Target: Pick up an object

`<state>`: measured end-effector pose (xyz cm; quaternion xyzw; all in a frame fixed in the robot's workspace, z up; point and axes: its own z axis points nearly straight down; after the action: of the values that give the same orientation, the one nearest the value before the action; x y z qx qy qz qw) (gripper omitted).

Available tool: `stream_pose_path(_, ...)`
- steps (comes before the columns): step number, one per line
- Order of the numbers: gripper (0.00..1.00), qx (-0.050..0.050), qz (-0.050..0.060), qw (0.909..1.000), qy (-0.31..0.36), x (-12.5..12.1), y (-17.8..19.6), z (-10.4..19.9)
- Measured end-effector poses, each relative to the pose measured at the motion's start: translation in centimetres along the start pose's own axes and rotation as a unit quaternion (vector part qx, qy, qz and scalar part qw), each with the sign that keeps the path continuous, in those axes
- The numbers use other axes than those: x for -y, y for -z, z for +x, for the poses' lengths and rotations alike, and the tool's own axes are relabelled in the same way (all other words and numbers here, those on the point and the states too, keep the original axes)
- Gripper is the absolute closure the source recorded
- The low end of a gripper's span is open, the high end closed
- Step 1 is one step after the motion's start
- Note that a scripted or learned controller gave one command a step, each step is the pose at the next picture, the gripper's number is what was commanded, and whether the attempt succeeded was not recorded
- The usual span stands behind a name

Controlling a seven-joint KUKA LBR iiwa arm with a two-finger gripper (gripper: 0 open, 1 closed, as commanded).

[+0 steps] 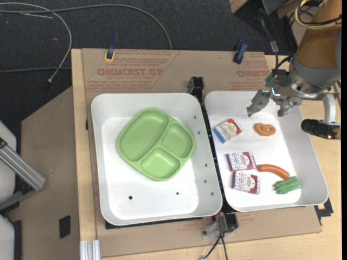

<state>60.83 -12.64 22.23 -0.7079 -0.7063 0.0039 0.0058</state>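
Pretzel-shaped toy [265, 129], small and orange-brown, lies in the right bin [309, 161], and it is the nearest thing to the gripper [269, 105], so I would guess it is the one to be picked. The gripper hangs above the far end of that bin with its two fingers spread apart and nothing between them. The pretzel sits just beyond the fingertips toward the near edge of the bench, almost straight under the gap and a touch to the side; a short drop would likely bring the fingers around it. It is roundish, with no real long axis, so finger angle should matter little.

Measured from the pretzel, a small blue-and-white packet [227, 130] lies beside it toward the left bin [108, 161], and two pink cartons [241, 161] [246, 182] sit nearer the bench front. A toy carrot [277, 176], orange with a green top, lies nearer the front as well, its length running across the bin. A green divided plate [156, 143] rests in the left bin, well apart.
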Motion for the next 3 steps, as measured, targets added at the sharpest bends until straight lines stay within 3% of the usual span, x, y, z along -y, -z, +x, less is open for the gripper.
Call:
stream_pose_path(1, 0.0, 0.001, -0.007, 1.0, 0.001, -0.3, 0.7, 0.0)
stream_pose_path(3, 0.0, 0.0, -0.004, 1.0, 0.001, 0.6, -10.0, 0.1)
